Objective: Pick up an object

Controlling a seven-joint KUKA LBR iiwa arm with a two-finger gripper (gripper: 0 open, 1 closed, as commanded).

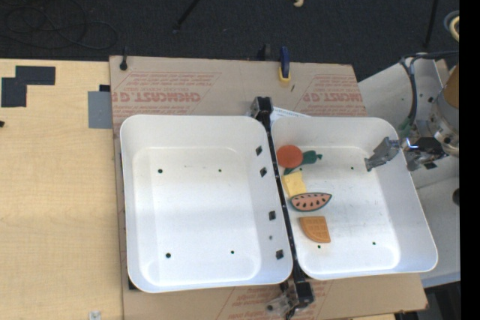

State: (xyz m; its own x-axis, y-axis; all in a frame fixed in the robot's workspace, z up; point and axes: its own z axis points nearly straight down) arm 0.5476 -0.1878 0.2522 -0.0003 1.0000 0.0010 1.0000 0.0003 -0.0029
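- The orange wedge-shaped toy slice (316, 229) lies nearest of the small objects, flat on the floor of the right-hand shallow white bin (390, 255), close to the divider between the bins.
- Just behind it sits a watermelon-slice toy with a red face, dark seeds and a green rind (310, 201), its curved edge turned toward the orange wedge, the two a little apart.
- Behind that, a pale yellow block (294, 183) lies touching or nearly touching the watermelon slice.
- Farthest back in the cluster is a round red-orange tomato-like toy with a green stem (291, 157), just beside the yellow block.
- The left-hand shallow white bin (142, 251) stands alongside, the two bins joined by black clips along their shared edge.
- The two-finger gripper (382, 154) hangs over the right side of the right bin, well apart from the toys, nothing between its fingers; whether they are spread or pressed together I cannot tell.
- Both bins rest on a brown cardboard sheet (187, 90) with a blue clamp (284, 64) at its far edge.
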